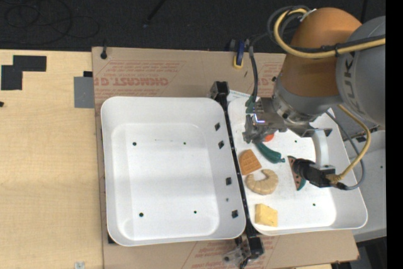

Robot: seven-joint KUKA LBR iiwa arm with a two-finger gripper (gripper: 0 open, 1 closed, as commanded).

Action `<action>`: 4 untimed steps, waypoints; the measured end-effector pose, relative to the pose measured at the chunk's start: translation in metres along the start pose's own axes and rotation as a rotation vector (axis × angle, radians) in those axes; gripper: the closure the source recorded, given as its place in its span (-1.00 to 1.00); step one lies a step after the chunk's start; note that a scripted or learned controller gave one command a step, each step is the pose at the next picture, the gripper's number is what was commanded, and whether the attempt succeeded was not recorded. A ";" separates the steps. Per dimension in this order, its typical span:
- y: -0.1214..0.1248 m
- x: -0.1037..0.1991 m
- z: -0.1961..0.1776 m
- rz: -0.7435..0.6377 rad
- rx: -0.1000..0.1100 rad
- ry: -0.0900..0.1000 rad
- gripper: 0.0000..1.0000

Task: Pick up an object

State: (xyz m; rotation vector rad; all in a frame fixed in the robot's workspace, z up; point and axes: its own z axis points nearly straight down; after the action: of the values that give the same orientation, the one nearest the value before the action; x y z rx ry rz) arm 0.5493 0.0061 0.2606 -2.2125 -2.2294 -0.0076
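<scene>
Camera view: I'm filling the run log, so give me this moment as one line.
arm: over right white bin | end effector: low beside teal curved piece | nearby: ridged orange cracker, tan croissant, yellow cheese wedge | grasp: unconfirmed

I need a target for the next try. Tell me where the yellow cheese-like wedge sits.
The yellow cheese-like wedge lies in the right-hand white bin, at its near-left corner, just below the tan croissant-shaped piece.

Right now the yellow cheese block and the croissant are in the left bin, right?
Not quite. The camera view shows the yellow cheese block and the croissant lying in the right bin, not the left bin.
</scene>
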 end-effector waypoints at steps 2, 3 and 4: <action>-0.061 0.010 -0.059 0.002 0.004 -0.002 1.00; -0.073 0.028 -0.077 0.004 0.004 -0.003 1.00; -0.073 0.064 -0.089 0.004 0.005 -0.003 1.00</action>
State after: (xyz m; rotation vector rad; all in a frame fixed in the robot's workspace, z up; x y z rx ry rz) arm 0.4756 0.0691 0.3500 -2.2158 -2.2240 0.0022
